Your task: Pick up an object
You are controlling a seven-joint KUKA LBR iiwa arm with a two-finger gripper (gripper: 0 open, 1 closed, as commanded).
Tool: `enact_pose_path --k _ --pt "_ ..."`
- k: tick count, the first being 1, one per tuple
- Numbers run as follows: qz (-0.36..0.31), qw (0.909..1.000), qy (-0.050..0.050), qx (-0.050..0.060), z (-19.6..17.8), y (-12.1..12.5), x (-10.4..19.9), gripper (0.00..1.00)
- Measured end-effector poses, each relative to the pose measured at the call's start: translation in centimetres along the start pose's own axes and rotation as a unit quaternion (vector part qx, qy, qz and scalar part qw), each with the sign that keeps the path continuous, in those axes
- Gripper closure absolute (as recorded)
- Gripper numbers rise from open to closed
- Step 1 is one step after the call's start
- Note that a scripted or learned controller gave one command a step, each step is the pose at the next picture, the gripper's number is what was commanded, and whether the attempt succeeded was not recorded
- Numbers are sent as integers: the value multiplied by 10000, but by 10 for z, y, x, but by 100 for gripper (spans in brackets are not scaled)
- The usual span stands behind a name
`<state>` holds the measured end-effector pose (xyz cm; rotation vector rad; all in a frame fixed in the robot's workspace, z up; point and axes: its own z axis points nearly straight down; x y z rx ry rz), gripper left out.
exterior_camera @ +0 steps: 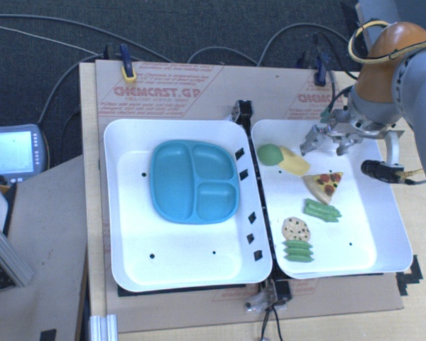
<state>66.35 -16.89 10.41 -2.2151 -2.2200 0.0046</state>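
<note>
My gripper (329,140) hangs spread and empty over the right bin's (383,226) top edge. Just left: yellow piece (295,165), green ball (269,154). Below them: pizza slice (324,185), bean pod (321,211), cookie (295,229). Blue tray (194,182) sits in the left bin (128,212).

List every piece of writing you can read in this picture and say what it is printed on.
"CHEMCAST" in red, then letters like "G P": brown board behind the left bin, left side.
The same red print, partly cut off: board's right side.
Smaller red lines beneath: too blurred to read.
Pendant screen: unreadable.
</note>
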Motion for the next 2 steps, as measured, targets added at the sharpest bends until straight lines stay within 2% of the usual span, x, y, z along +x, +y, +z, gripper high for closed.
enact_pose_path --k 1,2 --pt "-1 10000 -6 -12 19 0 0 0" --pt "-6 10000 -9 -28 7 1 1 100"
